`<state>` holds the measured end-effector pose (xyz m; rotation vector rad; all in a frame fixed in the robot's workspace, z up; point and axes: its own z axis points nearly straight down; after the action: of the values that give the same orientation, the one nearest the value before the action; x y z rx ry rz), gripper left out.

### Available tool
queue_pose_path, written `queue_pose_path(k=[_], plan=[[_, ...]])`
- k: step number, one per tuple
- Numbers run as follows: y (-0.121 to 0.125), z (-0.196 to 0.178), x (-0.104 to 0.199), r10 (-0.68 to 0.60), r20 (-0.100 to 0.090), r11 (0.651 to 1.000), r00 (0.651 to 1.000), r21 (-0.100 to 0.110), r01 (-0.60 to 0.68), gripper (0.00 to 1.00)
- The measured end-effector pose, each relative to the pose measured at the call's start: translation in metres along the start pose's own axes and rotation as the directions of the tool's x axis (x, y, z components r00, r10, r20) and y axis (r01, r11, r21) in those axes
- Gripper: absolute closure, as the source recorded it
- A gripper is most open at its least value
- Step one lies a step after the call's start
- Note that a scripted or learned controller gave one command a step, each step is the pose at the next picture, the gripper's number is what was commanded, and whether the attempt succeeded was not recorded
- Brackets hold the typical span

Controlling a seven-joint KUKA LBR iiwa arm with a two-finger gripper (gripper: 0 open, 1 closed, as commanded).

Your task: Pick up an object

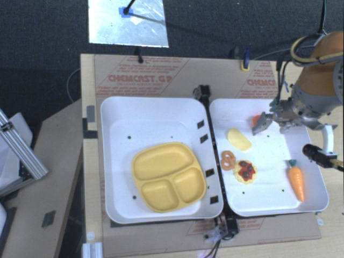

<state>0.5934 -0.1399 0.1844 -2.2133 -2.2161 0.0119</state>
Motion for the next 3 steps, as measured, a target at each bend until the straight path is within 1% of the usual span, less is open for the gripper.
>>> queue_pose_path(k=[1,2,3], plan=[[0.003,-0.008,0.0,-0.002,0.002,1.0,1.0,-0.013,0.002,0.0],[0.007,0.053,-0.001,-0.001,0.002,1.0,1.0,-0.011,0.001,0.0],[0.008,0.101,-0.001,0.0,0.002,1.0,1.0,-0.013,0.0,0.0]])
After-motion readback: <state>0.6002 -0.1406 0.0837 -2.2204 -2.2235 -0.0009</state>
